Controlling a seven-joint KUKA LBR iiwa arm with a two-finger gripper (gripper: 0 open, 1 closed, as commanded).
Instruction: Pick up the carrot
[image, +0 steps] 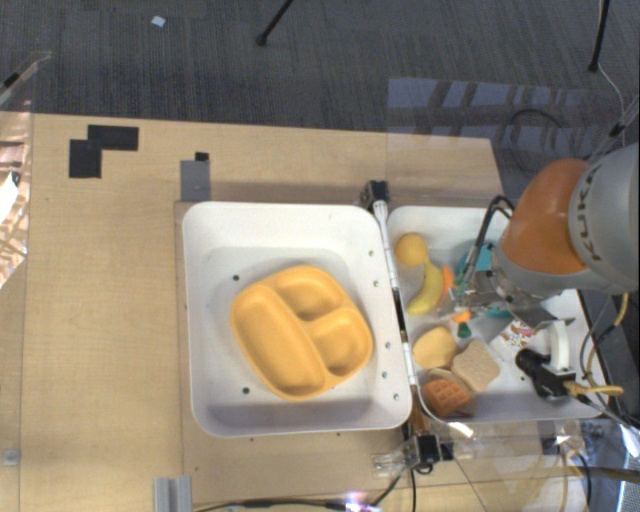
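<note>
Hand (470, 300) hovers low in the right bin (440, 215) above the carrot (461, 318); grip state unreadable, so the lift remains undone.

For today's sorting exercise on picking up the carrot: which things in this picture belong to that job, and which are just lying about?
Belongs to the job:
small orange carrot
grey arm's gripper, above the carrot

Just lying about:
yellow divided plastic tray in the left white bin
yellow banana
round yellow lemon
tan bread slice
</note>
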